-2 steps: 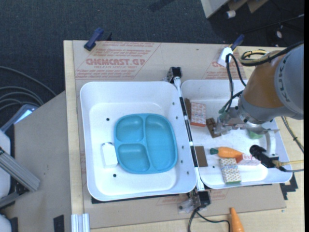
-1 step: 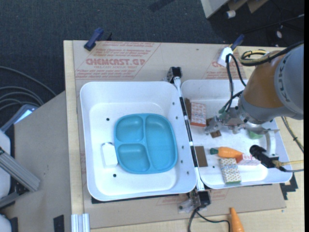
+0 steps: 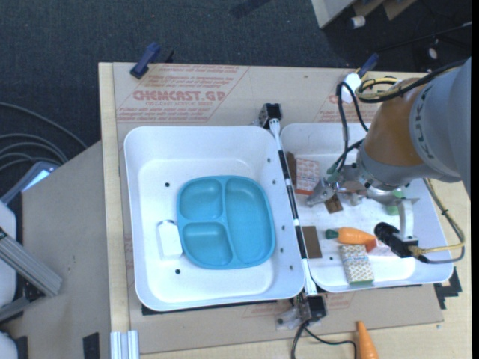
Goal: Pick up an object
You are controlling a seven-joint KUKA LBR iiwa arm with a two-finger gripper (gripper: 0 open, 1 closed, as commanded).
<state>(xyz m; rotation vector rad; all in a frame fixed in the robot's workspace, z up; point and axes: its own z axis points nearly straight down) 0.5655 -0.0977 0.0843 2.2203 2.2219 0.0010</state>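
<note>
My gripper (image 3: pixel 326 194) is low in the right bin (image 3: pixel 322 134), near its left side, and the grey arm with its orange band reaches in from the right. Just left of it lies a red-brown packet (image 3: pixel 305 173). A small brown piece (image 3: pixel 334 206) sits right under the gripper's tip; whether it is held I cannot tell. Toward the front lie an orange carrot (image 3: pixel 356 236), a patterned block (image 3: pixel 358 265) and a flat brown bar (image 3: pixel 310 241). A bit of green (image 3: pixel 397 194) peeks out beside the wrist.
The left bin (image 3: pixel 142 163) holds a blue divided plate (image 3: pixel 225 221) with a small white block (image 3: pixel 169 239) at its left. Clamps join the bins along the middle wall. An orange tool tip (image 3: pixel 364 342) lies on the bench in front.
</note>
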